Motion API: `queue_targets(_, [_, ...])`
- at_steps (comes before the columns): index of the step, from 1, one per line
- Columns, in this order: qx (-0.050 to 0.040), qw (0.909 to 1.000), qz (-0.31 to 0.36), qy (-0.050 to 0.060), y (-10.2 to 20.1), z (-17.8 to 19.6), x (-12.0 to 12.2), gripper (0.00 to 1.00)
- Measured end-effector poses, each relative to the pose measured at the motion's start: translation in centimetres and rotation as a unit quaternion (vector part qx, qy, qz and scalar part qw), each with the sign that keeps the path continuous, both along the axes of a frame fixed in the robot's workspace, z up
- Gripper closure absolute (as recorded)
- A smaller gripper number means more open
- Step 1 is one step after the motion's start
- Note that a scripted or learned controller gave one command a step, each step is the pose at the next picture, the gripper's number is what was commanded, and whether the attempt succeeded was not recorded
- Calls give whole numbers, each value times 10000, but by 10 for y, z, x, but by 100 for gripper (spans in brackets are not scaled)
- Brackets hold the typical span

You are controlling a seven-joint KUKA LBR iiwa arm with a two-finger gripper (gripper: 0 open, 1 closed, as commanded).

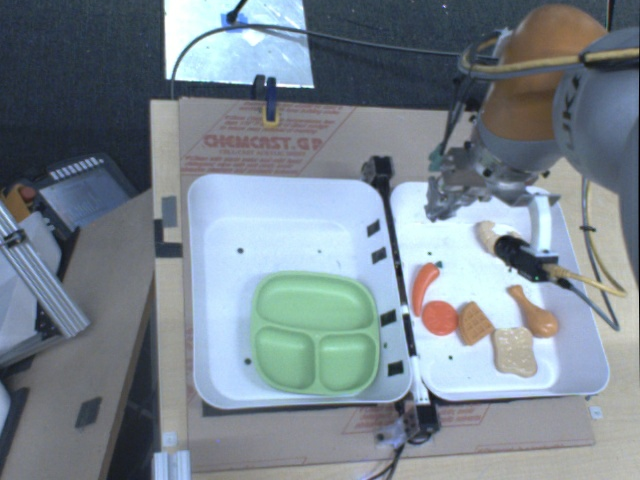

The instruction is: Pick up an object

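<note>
My gripper (438, 208) hangs over the back left part of the right bin (590, 363), above the bin floor, with no object seen under it. In front of it lie a red-orange pepper (427, 280), a round red slice (439, 317), a brown waffle piece (474, 322), a slice of toast (514, 351) and a brown drumstick (533, 311). The pepper is the nearest of these to the gripper, a short way in front of it.
The left bin (215, 203) holds a green divided plate (315, 330) at its front. A black divider (392, 258) runs between the two bins. The grey and orange arm (540, 78) reaches in from the back right.
</note>
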State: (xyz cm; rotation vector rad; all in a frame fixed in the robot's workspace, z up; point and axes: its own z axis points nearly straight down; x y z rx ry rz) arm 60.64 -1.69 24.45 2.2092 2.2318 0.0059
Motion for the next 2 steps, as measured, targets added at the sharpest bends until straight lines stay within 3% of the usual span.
queue_targets(1, [1, 10000, -4, 12, 53, -3, -2, 100])
queue_targets(2, [4, 10000, -1, 0, 109, -1, 15, 100])
